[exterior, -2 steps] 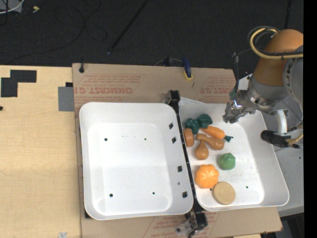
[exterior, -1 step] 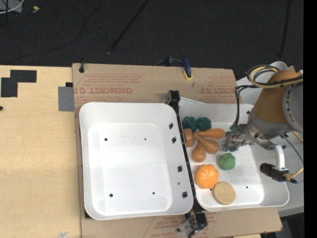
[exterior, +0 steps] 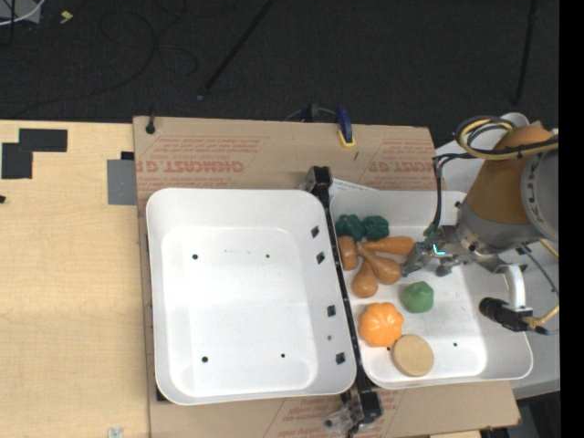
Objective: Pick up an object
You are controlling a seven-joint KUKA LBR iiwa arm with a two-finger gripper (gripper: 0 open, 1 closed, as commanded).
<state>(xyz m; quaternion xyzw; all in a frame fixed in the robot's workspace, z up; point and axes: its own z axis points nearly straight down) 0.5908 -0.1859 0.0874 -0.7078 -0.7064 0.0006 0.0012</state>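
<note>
Hovering amid crowded toys, the gripper (exterior: 429, 259) (jaws' opening unclear) risks nudging the round green plastic piece (exterior: 418, 297) instead of seizing it.

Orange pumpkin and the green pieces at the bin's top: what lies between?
In the camera view, tan pear-shaped pieces lie between the orange pumpkin and dark green pieces.

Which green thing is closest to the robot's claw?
The round light-green object, just below the gripper. The dark-green one lies farther away at the bin's top left.
</note>
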